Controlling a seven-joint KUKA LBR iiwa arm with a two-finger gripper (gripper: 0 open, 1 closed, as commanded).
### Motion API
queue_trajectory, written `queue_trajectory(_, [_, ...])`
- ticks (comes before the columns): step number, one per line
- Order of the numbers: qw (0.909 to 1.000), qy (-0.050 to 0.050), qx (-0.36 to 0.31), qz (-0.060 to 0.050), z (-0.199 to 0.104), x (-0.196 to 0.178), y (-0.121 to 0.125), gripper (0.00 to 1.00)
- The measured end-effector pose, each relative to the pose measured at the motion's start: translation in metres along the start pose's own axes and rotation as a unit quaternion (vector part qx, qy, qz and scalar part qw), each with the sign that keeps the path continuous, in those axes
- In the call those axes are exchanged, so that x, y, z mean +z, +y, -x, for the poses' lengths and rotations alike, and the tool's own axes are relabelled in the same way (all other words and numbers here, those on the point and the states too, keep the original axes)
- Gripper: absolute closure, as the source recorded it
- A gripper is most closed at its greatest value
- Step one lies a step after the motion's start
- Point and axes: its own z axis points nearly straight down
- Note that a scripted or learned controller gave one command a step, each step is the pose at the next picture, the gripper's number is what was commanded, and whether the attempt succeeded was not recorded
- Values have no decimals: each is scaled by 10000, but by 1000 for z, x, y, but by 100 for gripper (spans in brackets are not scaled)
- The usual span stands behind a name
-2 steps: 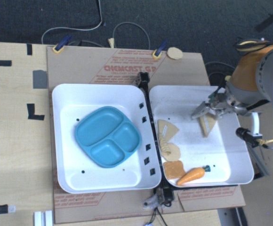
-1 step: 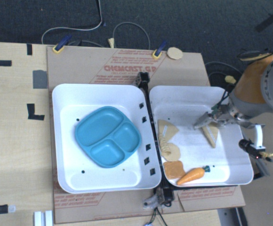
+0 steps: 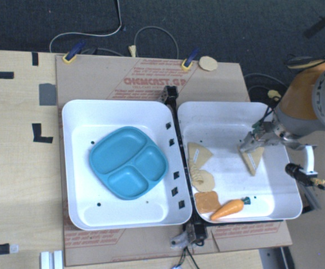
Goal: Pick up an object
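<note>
The right bin (image 3: 224,116) holds several toy foods. A pale wedge-shaped piece (image 3: 252,161) lies at its right side, and my gripper (image 3: 253,143) sits just above and against the wedge's upper end. A beige slice (image 3: 199,154) and a round cracker-like piece (image 3: 203,179) lie by the bin's left wall. An orange square (image 3: 206,200) and a carrot (image 3: 228,208) rest at the front edge. The arm (image 3: 305,102) comes in from the right.
A blue divided plate (image 3: 128,161) lies in the left bin (image 3: 78,206). Black clips line the wall between the bins (image 3: 173,150). A small round beige piece (image 3: 208,63) sits on the cardboard behind the bins. Cables trail at the back.
</note>
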Motion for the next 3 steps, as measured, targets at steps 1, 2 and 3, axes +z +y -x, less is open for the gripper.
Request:
queue_trajectory(1, [10000, -20, 3, 15, 1, 0, 0, 0])
queue_trajectory(2, [10000, -61, 20, 22, -16, 11, -29, 0])
queue_trajectory(3, [10000, -19, 16, 8, -18, -1, -27, 100])
